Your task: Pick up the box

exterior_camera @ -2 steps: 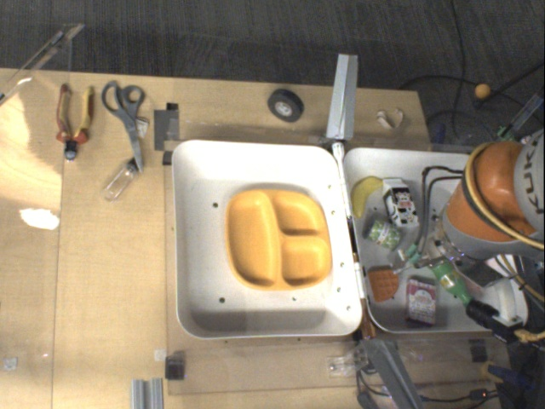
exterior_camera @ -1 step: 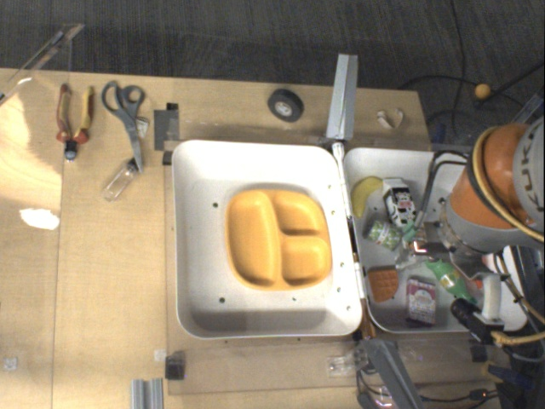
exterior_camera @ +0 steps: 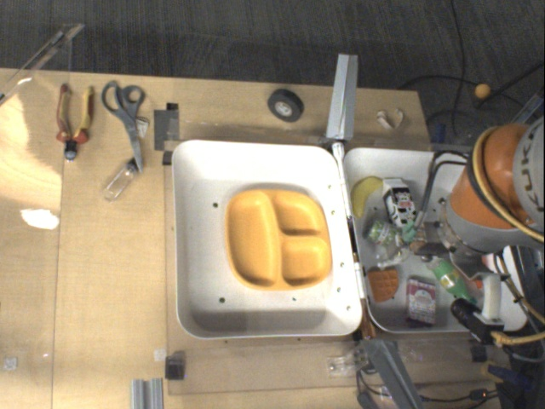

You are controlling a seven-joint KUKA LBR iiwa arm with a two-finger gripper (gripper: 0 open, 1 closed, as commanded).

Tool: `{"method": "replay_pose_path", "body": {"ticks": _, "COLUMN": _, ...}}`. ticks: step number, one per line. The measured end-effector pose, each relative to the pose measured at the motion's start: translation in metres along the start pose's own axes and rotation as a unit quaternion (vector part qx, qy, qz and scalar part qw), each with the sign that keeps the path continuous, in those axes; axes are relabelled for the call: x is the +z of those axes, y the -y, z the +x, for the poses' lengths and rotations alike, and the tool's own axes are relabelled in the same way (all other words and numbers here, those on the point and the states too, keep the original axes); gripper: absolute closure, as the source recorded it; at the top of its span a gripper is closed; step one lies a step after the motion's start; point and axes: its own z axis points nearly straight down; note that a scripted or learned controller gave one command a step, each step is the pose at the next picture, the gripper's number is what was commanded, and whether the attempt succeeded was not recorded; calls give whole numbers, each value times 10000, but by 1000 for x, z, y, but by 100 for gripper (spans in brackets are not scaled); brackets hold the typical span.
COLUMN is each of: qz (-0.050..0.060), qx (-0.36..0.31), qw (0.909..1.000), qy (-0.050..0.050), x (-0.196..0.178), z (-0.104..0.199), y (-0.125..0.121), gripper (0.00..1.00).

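Note:
In the right bin (exterior_camera: 381, 162), a small white box with dark print (exterior_camera: 398, 204) stands near the back. A flat maroon box (exterior_camera: 421, 300) lies near the front wall. The arm's orange band (exterior_camera: 504, 177) sits over the bin's right side. My gripper (exterior_camera: 426, 244) reaches down to the left from there, over the clutter in the middle of the bin. It hangs between the two boxes, just right of and below the white one. Nothing can be seen held in it.
The right bin also holds a yellow-green round fruit (exterior_camera: 366, 193), an orange piece (exterior_camera: 383, 284), a green bottle (exterior_camera: 446, 275) and some crumpled green bits (exterior_camera: 381, 230). A yellow compartment tray (exterior_camera: 278, 237) lies in the left bin (exterior_camera: 196, 228). Scissors (exterior_camera: 128, 113), pliers (exterior_camera: 73, 118) and a tape roll (exterior_camera: 285, 105) rest on the bench.

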Motion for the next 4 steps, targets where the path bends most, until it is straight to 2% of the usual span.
{"method": "replay_pose_path", "body": {"ticks": 1, "qz": -96, "qx": -27, "qw": 9999, "qy": 0, "x": 60, "z": -50, "y": -8, "gripper": 0}}
{"method": "replay_pose_path", "body": {"ticks": 2, "qz": -33, "qx": -15, "qw": 10000, "qy": 8, "x": 67, "z": -30, "y": -120, "gripper": 0}}
{"method": "replay_pose_path", "body": {"ticks": 3, "qz": 244, "qx": -708, "qw": 9972, "qy": 17, "x": 68, "z": -27, "y": -170, "gripper": 0}}
{"method": "replay_pose_path", "body": {"ticks": 4, "qz": 244, "qx": -710, "qw": 9972, "qy": 18, "x": 68, "z": -27, "y": -170, "gripper": 0}}
